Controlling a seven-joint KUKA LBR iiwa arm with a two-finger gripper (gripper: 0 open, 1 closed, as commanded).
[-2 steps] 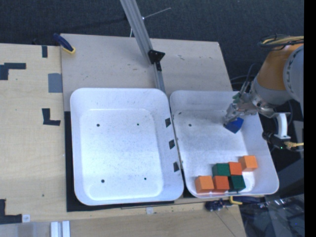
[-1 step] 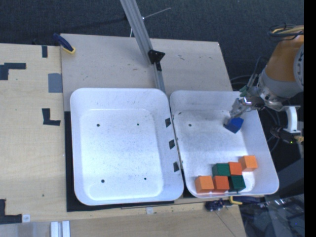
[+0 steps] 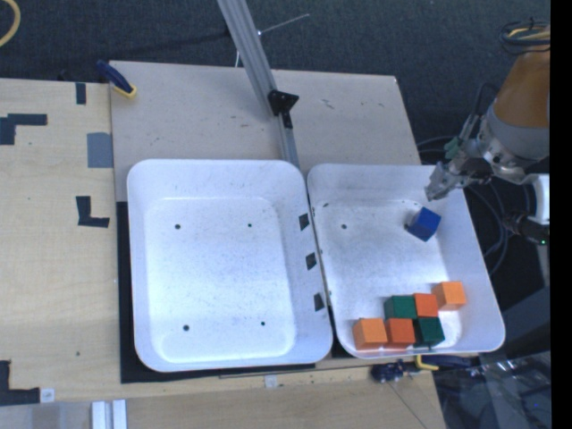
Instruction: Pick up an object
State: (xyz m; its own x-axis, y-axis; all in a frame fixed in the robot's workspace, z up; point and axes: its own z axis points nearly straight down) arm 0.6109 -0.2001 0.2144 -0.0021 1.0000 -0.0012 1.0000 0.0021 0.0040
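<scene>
Blue cube [image 3: 424, 223] tilted in right bin's [image 3: 357, 195] upper part; orange [image 3: 369, 332] and green cubes [image 3: 401, 307] clustered at its near edge.

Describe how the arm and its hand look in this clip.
The arm is grey with a broad orange band above the wrist. Below that sits a pale grey wrist section, and the small metallic hand tapers to a narrow tip. Thin dark cables run beside the wrist.

Blocks [image 3: 411, 320] in right bin [image 3: 357, 248] (one [image 3: 424, 223] apart, behind).
</scene>
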